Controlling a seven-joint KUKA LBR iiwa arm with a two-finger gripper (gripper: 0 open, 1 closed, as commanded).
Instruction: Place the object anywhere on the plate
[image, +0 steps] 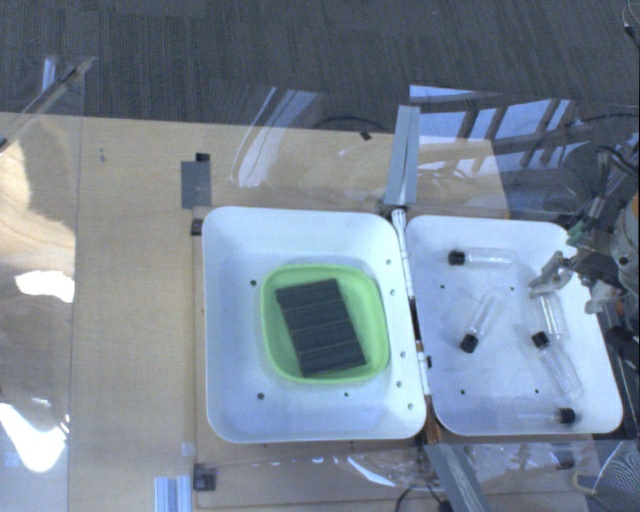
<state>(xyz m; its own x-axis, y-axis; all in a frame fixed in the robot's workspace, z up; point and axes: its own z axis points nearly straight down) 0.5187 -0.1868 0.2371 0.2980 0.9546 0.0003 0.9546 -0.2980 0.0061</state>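
Note:
A green square plate (272, 300) sits in the middle of the left bin (230, 260). A dark grey ridged block (319, 327) lies flat on the plate, turned slightly off square. My gripper (552, 271) reaches in low over the upper right part of the right bin (500, 405). It hangs just above a clear tube with a black cap (548, 322). The block is far to the left of it. I see nothing held in the gripper.
Several clear tubes with black caps lie scattered in the right bin, among them one near the top (480, 258), one in the middle (479, 318) and one at the lower right (560, 382). A grey bar (403, 160) stands behind the seam between the bins.

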